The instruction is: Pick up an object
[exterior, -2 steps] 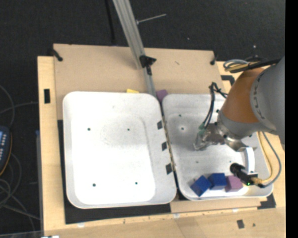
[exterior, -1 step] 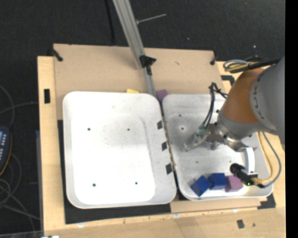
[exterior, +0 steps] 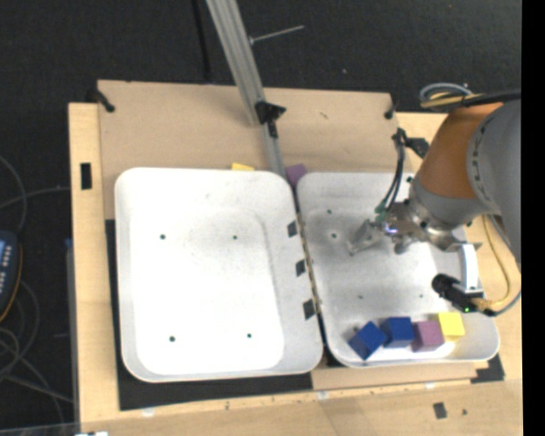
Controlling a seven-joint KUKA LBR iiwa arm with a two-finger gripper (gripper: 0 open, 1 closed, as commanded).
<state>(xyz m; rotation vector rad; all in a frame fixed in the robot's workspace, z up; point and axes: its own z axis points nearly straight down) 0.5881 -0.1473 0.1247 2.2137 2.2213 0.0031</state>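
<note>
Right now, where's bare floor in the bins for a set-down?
Left bin: whole floor bare. Right bin: bare between gripper and near-edge blocks. Crowded: near edge, with two blue blocks, purple block, yellow block.

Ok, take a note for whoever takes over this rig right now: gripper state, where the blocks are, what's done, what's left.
Gripper: over the middle of the right bin, nothing seen between its fingers.
Blocks: two blue blocks, a purple block and a yellow block in a row at the right bin's near edge.
Done: no pick yet.
Left: move to a block, grasp, lift.
</note>
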